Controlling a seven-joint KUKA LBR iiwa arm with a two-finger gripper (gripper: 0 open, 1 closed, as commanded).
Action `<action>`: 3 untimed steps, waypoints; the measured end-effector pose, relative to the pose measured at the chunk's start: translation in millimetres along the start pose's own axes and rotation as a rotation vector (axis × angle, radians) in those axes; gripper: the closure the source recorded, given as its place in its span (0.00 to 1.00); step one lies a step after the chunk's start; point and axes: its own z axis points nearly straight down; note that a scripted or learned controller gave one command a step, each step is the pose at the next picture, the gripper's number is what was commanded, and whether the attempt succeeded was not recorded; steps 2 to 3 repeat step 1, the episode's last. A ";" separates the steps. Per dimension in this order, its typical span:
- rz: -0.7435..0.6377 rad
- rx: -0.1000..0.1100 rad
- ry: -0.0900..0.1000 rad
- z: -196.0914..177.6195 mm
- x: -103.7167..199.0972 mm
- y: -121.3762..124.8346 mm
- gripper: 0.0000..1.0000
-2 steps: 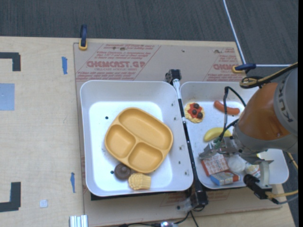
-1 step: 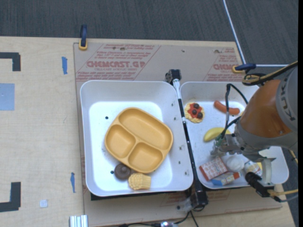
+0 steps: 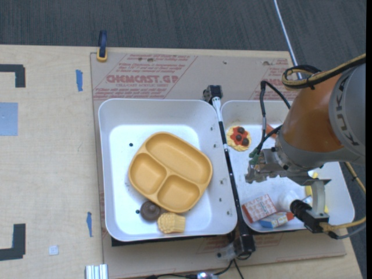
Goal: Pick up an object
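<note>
Arm (image 3: 317,121) reaches over the right bin (image 3: 343,208), its gripper (image 3: 260,166) hanging low by the bin's left wall; I can't tell from here how it's set or whether it has anything. Just beyond the gripper lies a small pastry (image 3: 239,138) with red and dark topping. Nearer than the gripper sits a red-and-white packet (image 3: 260,207), a tube (image 3: 273,221) beside it. Left of that bin, the other bin (image 3: 110,156) holds a yellow tray (image 3: 170,171), a brown ball (image 3: 150,211) and a waffle (image 3: 171,222).
</note>
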 end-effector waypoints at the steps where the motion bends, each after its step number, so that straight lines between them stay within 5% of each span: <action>1: 0.001 0.000 -0.002 0.1 -71.3 13.0 1.00; 3: 0.001 0.000 -0.002 0.1 -71.3 13.0 1.00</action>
